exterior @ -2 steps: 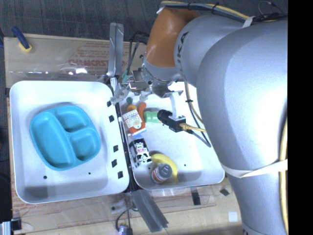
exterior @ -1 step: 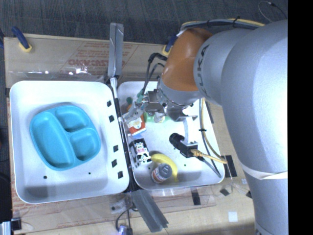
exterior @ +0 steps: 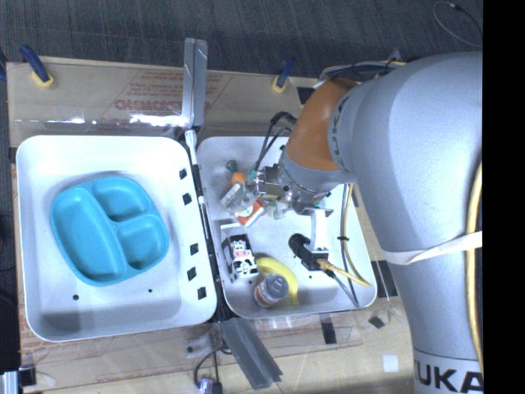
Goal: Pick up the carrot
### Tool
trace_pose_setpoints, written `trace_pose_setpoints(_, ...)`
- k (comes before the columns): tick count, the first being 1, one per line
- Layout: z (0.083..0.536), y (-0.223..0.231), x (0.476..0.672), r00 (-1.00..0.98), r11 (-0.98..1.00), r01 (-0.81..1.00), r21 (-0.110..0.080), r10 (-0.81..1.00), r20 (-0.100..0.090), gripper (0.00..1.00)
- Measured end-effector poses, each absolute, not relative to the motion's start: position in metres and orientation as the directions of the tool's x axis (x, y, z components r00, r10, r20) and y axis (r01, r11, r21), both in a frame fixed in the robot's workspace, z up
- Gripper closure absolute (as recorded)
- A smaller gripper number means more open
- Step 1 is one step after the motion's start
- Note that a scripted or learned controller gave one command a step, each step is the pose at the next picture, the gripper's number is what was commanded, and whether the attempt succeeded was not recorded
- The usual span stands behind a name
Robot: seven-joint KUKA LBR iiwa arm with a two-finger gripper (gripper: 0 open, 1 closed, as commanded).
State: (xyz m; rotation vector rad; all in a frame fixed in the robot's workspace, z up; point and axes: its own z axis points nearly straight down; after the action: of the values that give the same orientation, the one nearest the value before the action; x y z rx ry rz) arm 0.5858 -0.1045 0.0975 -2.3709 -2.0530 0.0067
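two shallow white bins sit side by side on the bench. the left bin (exterior: 123,302) holds a blue plate (exterior: 108,228) with three compartments, lying toward its left side. the right bin (exterior: 215,158) is cluttered. the grey arm (exterior: 410,154) reaches in from the right and covers that bin's right half, with its orange band (exterior: 316,130) above the bin's far edge. the gripper (exterior: 264,194) hangs low over the middle of the right bin; from this view i cannot tell whether it is open or closed, and nothing can be seen clamped in it. the carrot (exterior: 238,176), small and orange with a dark green end, lies in the far left part of the right bin, just left of the gripper and a little farther back, apart from it as far as can be told. just near of the carrot is a silver piece (exterior: 232,194), and a red-orange stick (exterior: 252,213) lies tilted right below the gripper. nearer still, a small black and white box (exterior: 239,253) rests by the bin's left wall, a banana (exterior: 276,267) lies to its right, and a round jar (exterior: 273,288) stands against the banana at the near edge.
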Motion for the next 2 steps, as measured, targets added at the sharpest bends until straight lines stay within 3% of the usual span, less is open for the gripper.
trace_pose_setpoints(1,0.092,-0.195,0.571,-0.173,0.173,0.985,-0.003,0.985,0.001,0.00)
trace_pose_setpoints(2,0.098,-0.135,0.613,-0.588,0.588,0.809,0.002,0.809,-0.002,0.00)
